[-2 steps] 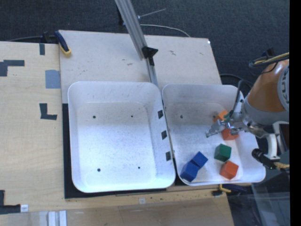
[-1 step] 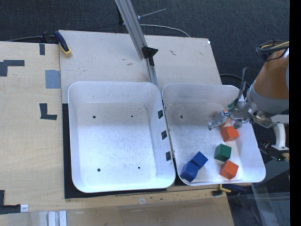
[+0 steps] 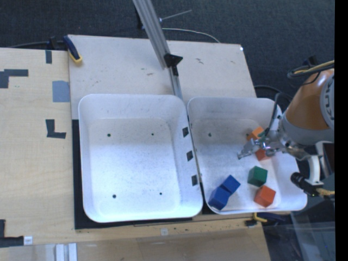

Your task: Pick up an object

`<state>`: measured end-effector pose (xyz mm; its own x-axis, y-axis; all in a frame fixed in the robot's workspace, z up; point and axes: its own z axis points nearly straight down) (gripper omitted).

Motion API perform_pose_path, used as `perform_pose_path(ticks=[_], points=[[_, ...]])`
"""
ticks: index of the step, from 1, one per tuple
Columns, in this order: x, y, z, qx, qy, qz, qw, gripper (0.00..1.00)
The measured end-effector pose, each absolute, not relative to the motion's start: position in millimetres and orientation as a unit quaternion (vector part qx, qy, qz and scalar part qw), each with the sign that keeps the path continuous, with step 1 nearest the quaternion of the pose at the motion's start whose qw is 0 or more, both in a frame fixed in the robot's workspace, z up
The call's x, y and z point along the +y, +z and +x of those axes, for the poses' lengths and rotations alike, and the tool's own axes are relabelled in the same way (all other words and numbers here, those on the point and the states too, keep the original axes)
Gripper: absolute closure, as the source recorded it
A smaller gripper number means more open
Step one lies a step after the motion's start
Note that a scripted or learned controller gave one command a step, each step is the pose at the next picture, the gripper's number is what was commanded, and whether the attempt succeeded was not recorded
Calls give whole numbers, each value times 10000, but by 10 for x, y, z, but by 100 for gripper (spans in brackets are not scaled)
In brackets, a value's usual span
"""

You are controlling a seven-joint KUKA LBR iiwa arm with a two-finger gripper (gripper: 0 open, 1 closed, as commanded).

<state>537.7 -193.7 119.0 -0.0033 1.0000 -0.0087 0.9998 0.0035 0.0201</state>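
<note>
The right bin holds several small blocks. A green cube and an orange cube lie near its front right corner. Two blue blocks touch each other at the front middle. My gripper hangs low over the right side of this bin, its metal parts pointing left. A small orange piece sits just behind it and a red piece just in front, both partly hidden by it. Whether either is held cannot be told.
The left bin stands beside the right one, the two sharing a raised rim. A metal rail slants down from the back toward that rim. The arm's orange band stands over the right bin's far right edge.
</note>
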Motion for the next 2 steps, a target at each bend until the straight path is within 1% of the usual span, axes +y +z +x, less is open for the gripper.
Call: perform_pose_path(ticks=[1, 2], points=[[-1939, 1091, 5763, 7076, 59, 7064, 172, 0], [-2027, 1095, 6701, 7089, 23, 7053, 69, 0]])
